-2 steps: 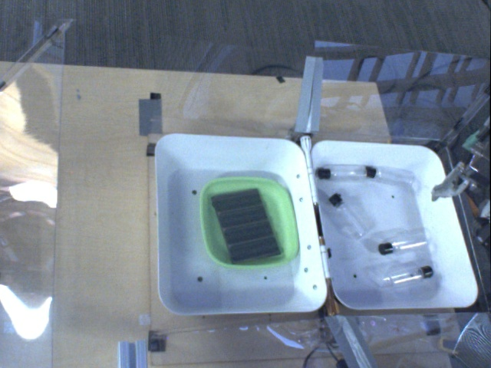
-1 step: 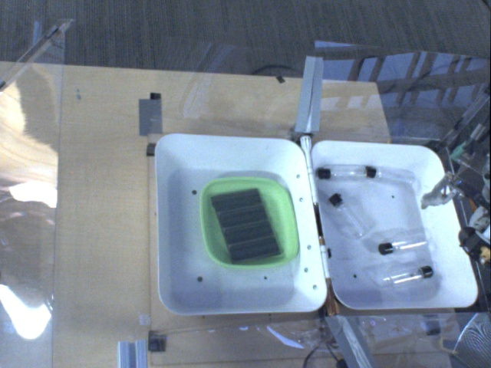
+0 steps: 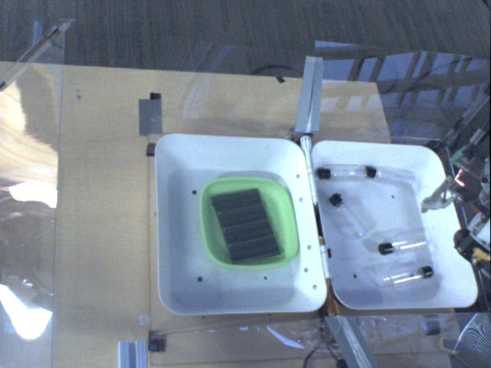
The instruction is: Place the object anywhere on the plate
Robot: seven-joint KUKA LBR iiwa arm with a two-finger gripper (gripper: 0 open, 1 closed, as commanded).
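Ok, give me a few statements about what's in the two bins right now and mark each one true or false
1. The green plate sits in the left bin. True.
2. A dark ridged block lies on the plate. True.
3. The clear tubes with black caps lie in the left bin. False: they are in the right bin.
4. The plate is red. False: it is green.
5. The gripper is over the plate. False: it is at the right bin's right edge.
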